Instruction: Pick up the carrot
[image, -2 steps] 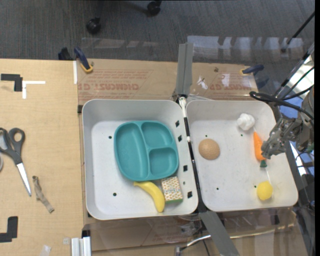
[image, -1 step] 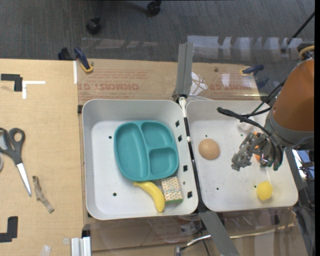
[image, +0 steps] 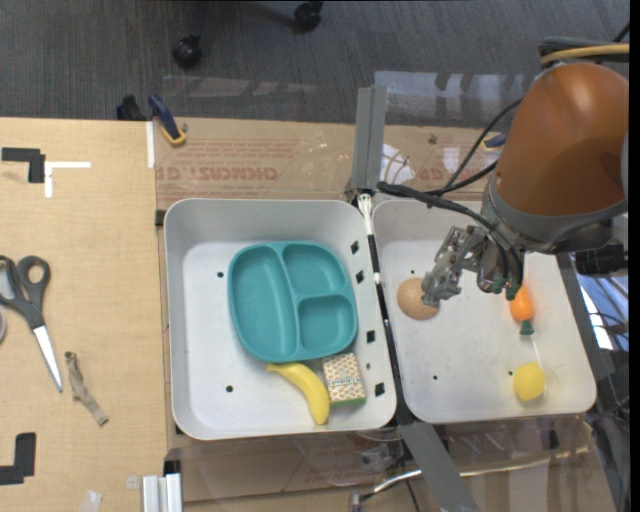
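The carrot (image: 521, 305) is small and orange with a green tip, and it lies in the right bin (image: 470, 390) near that bin's right wall. My gripper (image: 468, 284) hangs over the middle of the right bin, just left of the carrot. It is open, with nothing between its fingers. Its right finger (image: 496, 274) stands close beside the carrot's upper end. Its left finger (image: 440, 284) is next to a tan round object (image: 414, 300).
A yellow lemon (image: 528, 382) lies at the right bin's front right. The left bin (image: 190, 330) holds a teal divided plate (image: 262, 300), a banana (image: 306, 388) and a small patterned box (image: 344, 379). Scissors (image: 32, 305) lie on the bench at far left.
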